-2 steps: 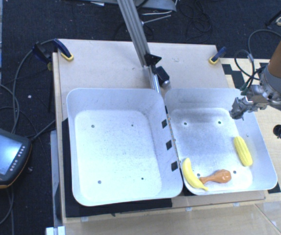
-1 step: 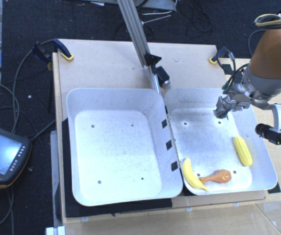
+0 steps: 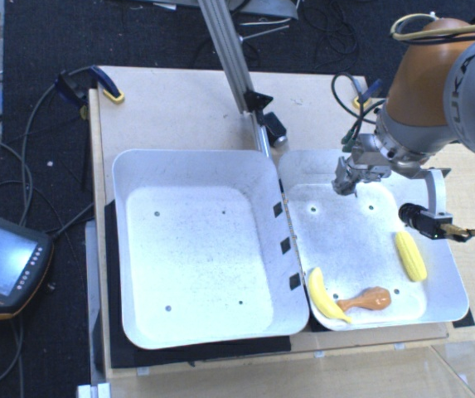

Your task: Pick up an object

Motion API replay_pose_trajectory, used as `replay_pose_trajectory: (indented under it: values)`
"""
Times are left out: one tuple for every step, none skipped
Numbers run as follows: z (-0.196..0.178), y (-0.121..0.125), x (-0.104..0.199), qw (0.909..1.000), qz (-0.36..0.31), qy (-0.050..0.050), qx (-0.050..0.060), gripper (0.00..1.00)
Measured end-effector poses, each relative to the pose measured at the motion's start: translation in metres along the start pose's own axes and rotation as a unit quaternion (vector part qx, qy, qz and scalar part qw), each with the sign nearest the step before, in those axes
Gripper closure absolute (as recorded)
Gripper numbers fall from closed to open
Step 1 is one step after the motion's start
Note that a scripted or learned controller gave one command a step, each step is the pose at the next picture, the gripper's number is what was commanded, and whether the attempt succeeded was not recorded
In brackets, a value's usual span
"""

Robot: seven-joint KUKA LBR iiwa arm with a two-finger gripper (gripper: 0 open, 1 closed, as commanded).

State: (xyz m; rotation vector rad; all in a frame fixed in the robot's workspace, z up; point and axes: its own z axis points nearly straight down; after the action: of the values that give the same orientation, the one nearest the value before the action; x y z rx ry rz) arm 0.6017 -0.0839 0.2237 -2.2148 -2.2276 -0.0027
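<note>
Altogether, two shallow white plastic bins are sitting side by side on the pale wooden bench [image 3: 179,106]: the left bin [image 3: 138,305] and the right bin [image 3: 444,305], their inner rims meeting along the middle. Three small objects are lying in the right bin, all toward its near end. One curved yellow plastic banana [image 3: 323,295] is resting against the bin's near-left corner. One tan-orange chicken-drumstick-shaped toy [image 3: 367,300] is lying just beside it on the right, its thin end pointing at the banana and seeming to touch it. One short yellow corn-cob-shaped piece [image 3: 410,255] is lying farther right, near the bin's right wall, apart from the other two.

One grey arm with an orange band [image 3: 424,65] is reaching in from the right, and its dark two-finger pincer [image 3: 346,181] is hanging over the far part of the right bin, well apart from all three objects. Nothing is showing between the pincer's tips; whether it is standing wide or narrow cannot be told from this slant. One slanted aluminium pole [image 3: 229,48] is rising from the far edge between the bins, and one handheld control pendant with a screen [image 3: 3,264] is lying on the floor at the left.
</note>
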Motion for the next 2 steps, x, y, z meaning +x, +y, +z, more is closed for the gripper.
replay_pose_trajectory:
  values:
    - [0.006,0.005,0.058,1.0,0.0,0.0,0.001,1.0]
    - [0.008,0.01,0.105,1.0,0.001,0.0,0.001,1.0]
